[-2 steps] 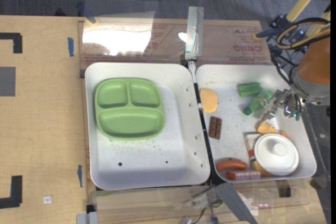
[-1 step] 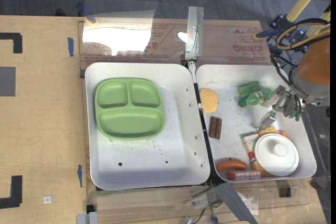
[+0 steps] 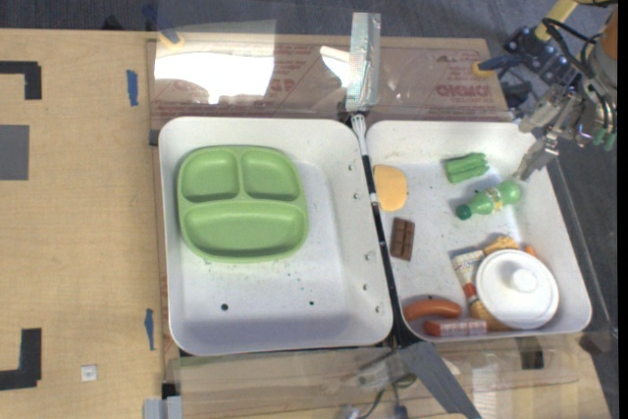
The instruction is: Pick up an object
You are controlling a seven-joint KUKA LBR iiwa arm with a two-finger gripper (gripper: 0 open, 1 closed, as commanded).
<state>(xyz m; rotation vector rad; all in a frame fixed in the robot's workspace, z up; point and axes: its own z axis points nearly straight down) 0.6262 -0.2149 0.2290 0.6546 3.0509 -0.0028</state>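
My gripper (image 3: 540, 152) hangs over the far right corner of the right bin (image 3: 432, 152), with nothing visibly held in it. Just left of and below it lie a green block (image 3: 465, 167) and a small green bottle with a yellow end (image 3: 488, 201). Further left in that bin are a yellow-orange piece (image 3: 391, 186) by the dividing wall and a brown chocolate bar (image 3: 402, 237). At the near side sit a white round lidded bowl (image 3: 515, 288), a red sausage (image 3: 432, 307) and a small packet (image 3: 457, 328).
The left bin (image 3: 334, 299) holds a green divided plate (image 3: 240, 201) at its far left. A clear plastic sheet with a metal strip (image 3: 362, 64) stands behind both bins. Cables and the arm's wrist (image 3: 579, 64) crowd the upper right.
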